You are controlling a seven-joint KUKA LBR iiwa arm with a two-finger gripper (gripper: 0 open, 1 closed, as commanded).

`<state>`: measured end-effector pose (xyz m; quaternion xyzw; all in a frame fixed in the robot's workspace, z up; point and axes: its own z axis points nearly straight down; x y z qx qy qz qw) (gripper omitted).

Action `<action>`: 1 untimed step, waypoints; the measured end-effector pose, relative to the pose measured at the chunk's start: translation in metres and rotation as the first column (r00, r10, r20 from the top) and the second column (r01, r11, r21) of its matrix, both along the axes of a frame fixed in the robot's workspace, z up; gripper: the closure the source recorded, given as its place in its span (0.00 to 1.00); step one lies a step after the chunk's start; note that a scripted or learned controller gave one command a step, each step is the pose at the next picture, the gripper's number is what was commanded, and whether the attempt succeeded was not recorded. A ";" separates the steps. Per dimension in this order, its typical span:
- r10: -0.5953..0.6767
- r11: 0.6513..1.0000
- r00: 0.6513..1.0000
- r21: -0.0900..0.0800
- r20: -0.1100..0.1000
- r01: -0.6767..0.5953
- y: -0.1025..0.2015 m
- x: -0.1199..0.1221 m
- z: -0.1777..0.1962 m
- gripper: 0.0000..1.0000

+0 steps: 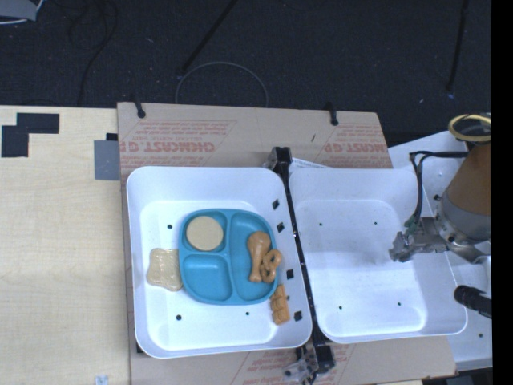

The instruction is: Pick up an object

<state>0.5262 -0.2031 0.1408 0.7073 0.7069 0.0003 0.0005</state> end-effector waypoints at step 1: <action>0.001 1.000 1.000 -0.001 0.001 -0.001 -0.003 -0.005 0.044 1.00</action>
